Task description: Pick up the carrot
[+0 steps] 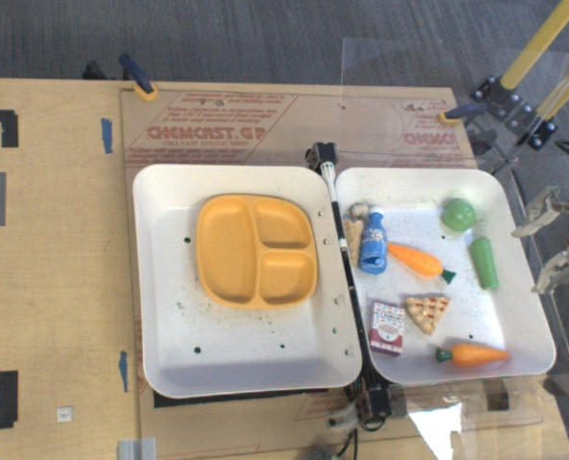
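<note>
Camera view, left to right: yellow plate in left bin; carrot beside blue bottle in right bin, slanting down-right; second carrot near front wall, lying crosswise. Gripper state: cannot tell.

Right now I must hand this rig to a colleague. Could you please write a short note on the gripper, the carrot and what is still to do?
Gripper: cannot be reported from the camera view.
Carrots: there are two, both in the right bin. One carrot lies beside the blue bottle, near the bin's middle. The other carrot lies near the bin's front right corner.
Other items in that bin: a green ball, a green cylinder, a pizza slice and a small carton. The left bin holds a yellow divided plate.
Done: nothing; both carrots still lie in the bin.
Left: approach, grasp one carrot, lift.
</note>
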{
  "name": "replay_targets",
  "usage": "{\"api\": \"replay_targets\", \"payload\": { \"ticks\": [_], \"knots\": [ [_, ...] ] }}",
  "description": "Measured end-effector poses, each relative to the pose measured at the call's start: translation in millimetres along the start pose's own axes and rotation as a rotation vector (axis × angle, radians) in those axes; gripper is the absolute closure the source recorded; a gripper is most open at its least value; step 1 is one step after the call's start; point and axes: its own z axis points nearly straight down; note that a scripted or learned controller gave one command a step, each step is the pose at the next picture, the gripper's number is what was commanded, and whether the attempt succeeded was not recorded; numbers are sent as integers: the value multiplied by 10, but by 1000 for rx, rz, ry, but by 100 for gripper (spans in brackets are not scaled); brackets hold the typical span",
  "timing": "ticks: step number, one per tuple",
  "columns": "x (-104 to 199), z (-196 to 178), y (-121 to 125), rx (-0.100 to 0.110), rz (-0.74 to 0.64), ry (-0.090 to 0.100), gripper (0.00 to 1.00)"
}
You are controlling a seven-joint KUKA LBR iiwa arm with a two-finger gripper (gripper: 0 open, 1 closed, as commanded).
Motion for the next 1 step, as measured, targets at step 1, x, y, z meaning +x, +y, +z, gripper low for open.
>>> {"api": "replay_targets", "payload": {
  "ticks": [1],
  "knots": [
    [-73,1757,17,3,99,-8,0]
  ]
}}
